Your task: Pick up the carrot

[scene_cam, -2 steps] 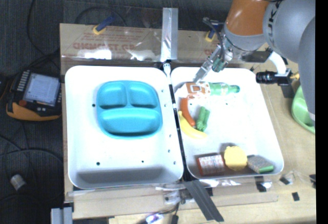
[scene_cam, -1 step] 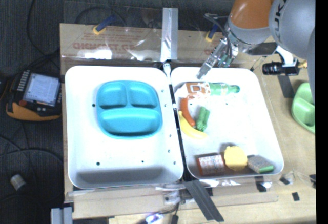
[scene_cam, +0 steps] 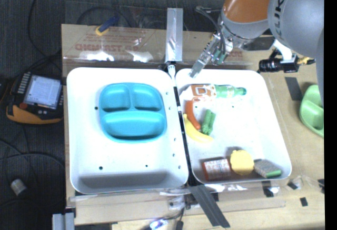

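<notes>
Carrot (scene_cam: 190, 113): lying in the right bin (scene_cam: 274, 118) near its left wall, touching a banana (scene_cam: 196, 133) and beside a green vegetable (scene_cam: 208, 122).
Gripper (scene_cam: 196, 70): hovering over the right bin's far-left corner, apart from the carrot.
Grip state: cannot tell; tip appearing too small and blurred.

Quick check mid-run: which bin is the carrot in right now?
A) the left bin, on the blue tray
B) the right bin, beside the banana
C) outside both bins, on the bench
B: the carrot lies in the right bin, touching the banana near its left wall.
</notes>
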Robot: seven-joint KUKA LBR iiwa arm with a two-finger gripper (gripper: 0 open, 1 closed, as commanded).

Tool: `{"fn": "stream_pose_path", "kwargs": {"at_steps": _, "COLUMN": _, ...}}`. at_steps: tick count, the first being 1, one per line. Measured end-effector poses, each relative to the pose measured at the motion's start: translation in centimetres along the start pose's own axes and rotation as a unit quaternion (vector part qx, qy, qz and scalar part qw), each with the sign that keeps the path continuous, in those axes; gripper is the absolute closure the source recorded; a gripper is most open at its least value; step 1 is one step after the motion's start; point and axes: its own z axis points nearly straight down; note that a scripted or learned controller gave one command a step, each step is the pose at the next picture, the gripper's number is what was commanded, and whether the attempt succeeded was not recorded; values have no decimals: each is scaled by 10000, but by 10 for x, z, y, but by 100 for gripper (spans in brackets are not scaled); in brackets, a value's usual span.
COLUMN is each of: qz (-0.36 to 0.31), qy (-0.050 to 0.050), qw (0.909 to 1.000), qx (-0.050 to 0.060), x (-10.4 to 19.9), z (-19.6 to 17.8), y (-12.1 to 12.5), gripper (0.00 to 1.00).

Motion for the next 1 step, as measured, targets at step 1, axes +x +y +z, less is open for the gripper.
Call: {"fn": "stream_pose_path", "kwargs": {"at_steps": 1, "qz": 1013, "qy": 15, "qw": 9949, "qx": 9, "x": 8, "z": 81, "y": 22, "gripper": 100}}
